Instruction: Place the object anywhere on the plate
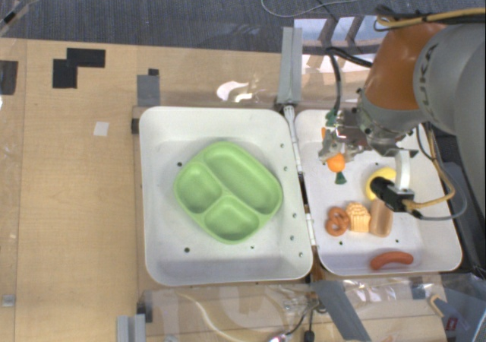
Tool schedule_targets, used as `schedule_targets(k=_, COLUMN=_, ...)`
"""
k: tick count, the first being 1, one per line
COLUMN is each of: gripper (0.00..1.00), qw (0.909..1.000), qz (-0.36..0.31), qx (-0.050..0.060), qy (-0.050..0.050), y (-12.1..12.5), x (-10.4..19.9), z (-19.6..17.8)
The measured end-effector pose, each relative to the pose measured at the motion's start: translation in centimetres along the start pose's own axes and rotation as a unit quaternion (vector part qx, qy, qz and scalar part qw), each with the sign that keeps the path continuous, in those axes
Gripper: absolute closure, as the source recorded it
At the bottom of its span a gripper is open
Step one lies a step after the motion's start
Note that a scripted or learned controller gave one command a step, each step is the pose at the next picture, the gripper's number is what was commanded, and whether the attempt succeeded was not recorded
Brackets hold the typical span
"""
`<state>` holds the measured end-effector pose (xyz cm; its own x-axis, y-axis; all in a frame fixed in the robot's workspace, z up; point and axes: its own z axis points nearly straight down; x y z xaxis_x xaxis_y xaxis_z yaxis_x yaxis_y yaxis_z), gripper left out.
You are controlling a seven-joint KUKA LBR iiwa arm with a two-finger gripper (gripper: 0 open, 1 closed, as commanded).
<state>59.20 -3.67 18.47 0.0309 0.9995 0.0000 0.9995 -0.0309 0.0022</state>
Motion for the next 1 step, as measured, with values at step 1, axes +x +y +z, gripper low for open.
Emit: schedule_targets(k=1, gripper=1.0, qw=1.0, qz=-0.008, qx=0.001, qy=0.0, y=-2.6, x=6.84, z=0.14)
